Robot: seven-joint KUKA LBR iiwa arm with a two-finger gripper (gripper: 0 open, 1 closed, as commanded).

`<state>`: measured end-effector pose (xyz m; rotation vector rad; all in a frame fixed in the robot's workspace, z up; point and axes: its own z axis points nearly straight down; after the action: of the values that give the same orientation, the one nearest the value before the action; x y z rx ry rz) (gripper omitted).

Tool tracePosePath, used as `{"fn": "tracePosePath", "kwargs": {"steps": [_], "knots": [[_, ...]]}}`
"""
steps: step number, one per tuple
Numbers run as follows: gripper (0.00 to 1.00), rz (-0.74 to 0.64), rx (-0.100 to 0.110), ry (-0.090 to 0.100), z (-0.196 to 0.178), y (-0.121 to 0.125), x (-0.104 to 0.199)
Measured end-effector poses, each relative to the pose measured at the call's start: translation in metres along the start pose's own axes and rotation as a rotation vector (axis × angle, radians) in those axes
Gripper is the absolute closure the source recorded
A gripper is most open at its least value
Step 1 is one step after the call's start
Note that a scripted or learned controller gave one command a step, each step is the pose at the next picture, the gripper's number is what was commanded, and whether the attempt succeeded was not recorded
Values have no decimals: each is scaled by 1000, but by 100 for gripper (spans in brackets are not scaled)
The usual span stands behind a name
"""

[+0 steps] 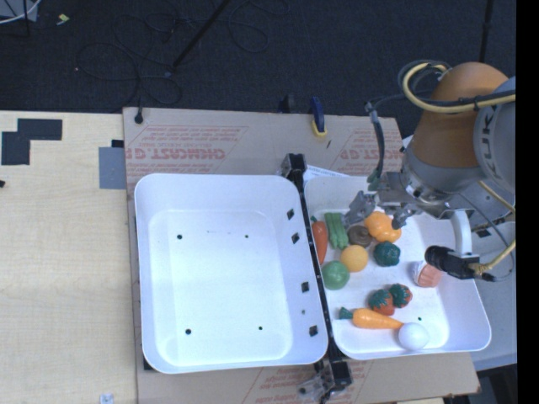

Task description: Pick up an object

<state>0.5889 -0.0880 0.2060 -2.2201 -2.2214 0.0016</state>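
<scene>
**Gripper low over right bin, at the orange fruit**

Arm (459, 116) in from the right, orange band above the wrist, reaching down into the right bin (459, 331). Gripper (381, 213) at the far-left part of that bin, right over the toy pile. Fingers spread, one on each side of the orange fruit (381, 225); touching or clamped — cannot tell from this angle. Fruit seems to sit on the bin floor, not lifted.

Just beside the fruit: brown piece (360, 234) to its left, yellow ball (354, 258) nearer, dark teal piece (386, 254) near-right. Green cucumber (337, 230) and red-orange carrot-like piece (320, 241) along the left wall of the bin. Green ball (335, 274) near of those.

Well apart from gripper, toward near side: red-and-green pair (389, 298), small carrot (370, 317), white egg (413, 336) in the near-right area. Pink-red piece (426, 275) at right, beside a black part of the arm's rig.

Left bin (147, 225) touching the right bin along the middle divider. Both on cardboard sheet (210, 146) on the table (59, 268).
</scene>
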Motion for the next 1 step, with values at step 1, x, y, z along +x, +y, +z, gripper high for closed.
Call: {"fn": "tracePosePath", "kwargs": {"steps": [1], "knots": [[0, 3, 6, 1, 124, -16, -31]]}}
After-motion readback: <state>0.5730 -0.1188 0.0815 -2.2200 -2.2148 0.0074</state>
